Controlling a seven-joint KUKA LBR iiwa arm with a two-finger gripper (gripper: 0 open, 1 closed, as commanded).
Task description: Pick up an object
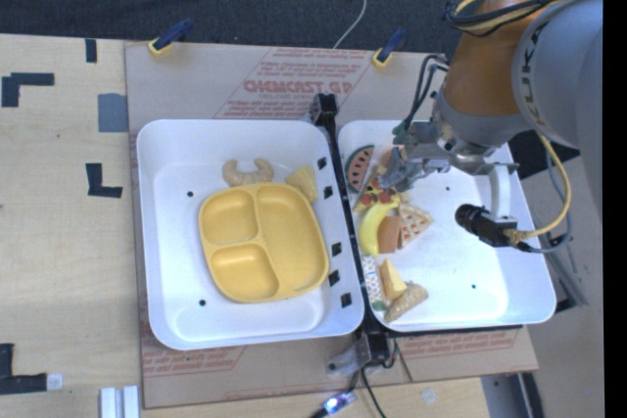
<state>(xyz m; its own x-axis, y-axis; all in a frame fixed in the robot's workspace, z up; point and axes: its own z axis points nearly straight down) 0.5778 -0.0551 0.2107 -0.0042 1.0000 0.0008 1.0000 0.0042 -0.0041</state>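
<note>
My gripper (397, 173) reaches from the right into the right bin (490, 294), low over a cluster of toy food along the bin's left side. Just below it lie a watermelon slice (359, 163), a yellow banana (371, 227), a brown bun-like piece (390, 233) and a pizza slice (415, 221). Nearer the front of the bin sit a cheese wedge (391, 279) and a tan bread piece (408, 299). The fingertips are blurred against the food, and nothing is clearly seen between them.
The left bin (167, 210) holds a yellow divided plate (263, 242), a tan croissant-like piece (246, 172) and a pale yellow wedge (303, 181). A black divider (338, 210) runs between the bins. A black cylinder (482, 221) with cables hangs off the arm over the right bin.
</note>
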